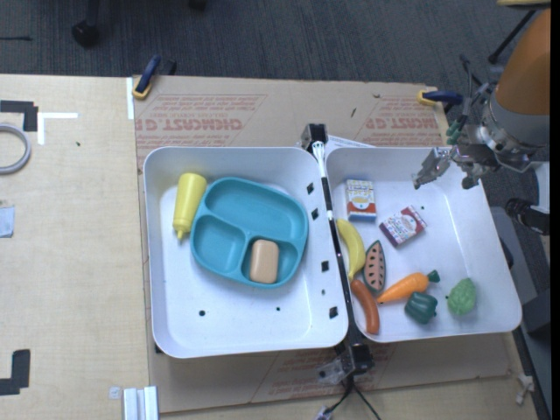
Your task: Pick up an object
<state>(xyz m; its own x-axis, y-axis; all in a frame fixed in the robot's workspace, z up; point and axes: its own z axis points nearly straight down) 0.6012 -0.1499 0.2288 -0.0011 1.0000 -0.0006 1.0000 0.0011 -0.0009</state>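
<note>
Desk carrying two white bins; claw [446, 170] is hovering open and empty over the right bin's [490, 226] far edge. Nearest below are lying a red carton [402, 227] and small box [360, 199]. Pick not yet begun.

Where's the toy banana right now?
The banana lies in the right bin, against its left wall, beside the watermelon slice and above the hot dog.
</note>
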